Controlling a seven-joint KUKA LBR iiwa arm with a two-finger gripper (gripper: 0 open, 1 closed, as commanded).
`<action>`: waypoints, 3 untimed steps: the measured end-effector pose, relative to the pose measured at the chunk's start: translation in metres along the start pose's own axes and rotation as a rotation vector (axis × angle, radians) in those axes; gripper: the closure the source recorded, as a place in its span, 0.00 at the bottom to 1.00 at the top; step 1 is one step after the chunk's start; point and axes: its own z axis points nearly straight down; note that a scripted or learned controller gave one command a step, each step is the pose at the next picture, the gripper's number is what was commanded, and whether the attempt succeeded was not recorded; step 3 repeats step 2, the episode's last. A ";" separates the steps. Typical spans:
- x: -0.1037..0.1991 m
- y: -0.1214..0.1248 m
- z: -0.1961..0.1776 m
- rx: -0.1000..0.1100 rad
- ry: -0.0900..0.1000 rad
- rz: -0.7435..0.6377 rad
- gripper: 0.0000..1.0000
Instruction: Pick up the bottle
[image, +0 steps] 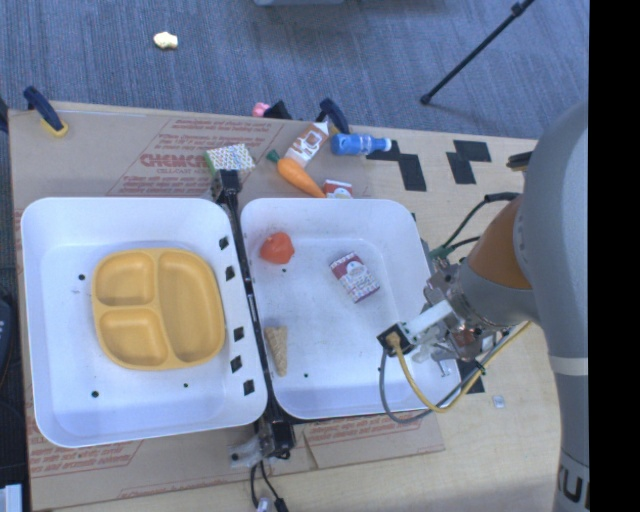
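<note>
A blue bottle (358, 144) lies on its side on the cardboard behind the right bin (400, 215), outside it. Beside it to the left lies a white bottle with an orange label (309, 142). My gripper (436, 341) hangs over the right rim of the right bin, low and far from both bottles, with a yellow cable looping beneath it. Nothing shows in its grasp.
In the right bin lie a red fruit (277, 247), a small red-and-white packet (355, 276) and a cone (277, 349) by the left wall. A yellow divided plate (157, 305) sits in the left bin (40, 300). A carrot (298, 177) and a checkered box (229, 158) lie behind the bins.
</note>
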 end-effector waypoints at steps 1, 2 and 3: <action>0.018 -0.058 -0.014 0.003 -0.001 0.057 1.00; 0.006 -0.022 0.048 0.001 -0.002 0.006 1.00; 0.006 -0.022 0.048 0.001 -0.002 0.006 1.00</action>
